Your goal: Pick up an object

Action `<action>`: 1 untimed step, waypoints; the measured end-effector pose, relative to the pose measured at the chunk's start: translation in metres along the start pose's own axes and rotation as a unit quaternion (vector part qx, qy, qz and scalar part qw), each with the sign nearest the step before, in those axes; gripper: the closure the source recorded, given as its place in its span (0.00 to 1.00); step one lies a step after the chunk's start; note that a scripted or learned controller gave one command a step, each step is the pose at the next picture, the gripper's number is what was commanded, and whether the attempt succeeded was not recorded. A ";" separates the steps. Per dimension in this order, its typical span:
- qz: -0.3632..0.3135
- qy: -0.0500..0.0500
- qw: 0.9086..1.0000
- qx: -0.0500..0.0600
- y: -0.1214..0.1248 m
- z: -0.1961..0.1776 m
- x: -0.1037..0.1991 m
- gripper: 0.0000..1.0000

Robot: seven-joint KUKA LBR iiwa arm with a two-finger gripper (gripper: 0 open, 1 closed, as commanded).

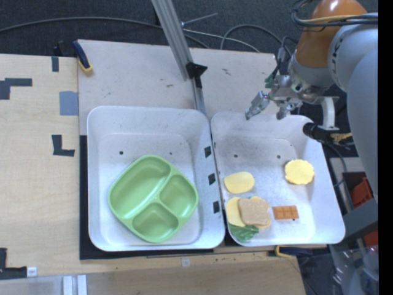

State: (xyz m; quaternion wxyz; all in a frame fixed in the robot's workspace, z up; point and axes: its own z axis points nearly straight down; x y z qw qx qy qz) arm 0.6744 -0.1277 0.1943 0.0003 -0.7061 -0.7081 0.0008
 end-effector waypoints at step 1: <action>0.000 0.000 1.000 0.000 0.000 0.000 0.000 0.00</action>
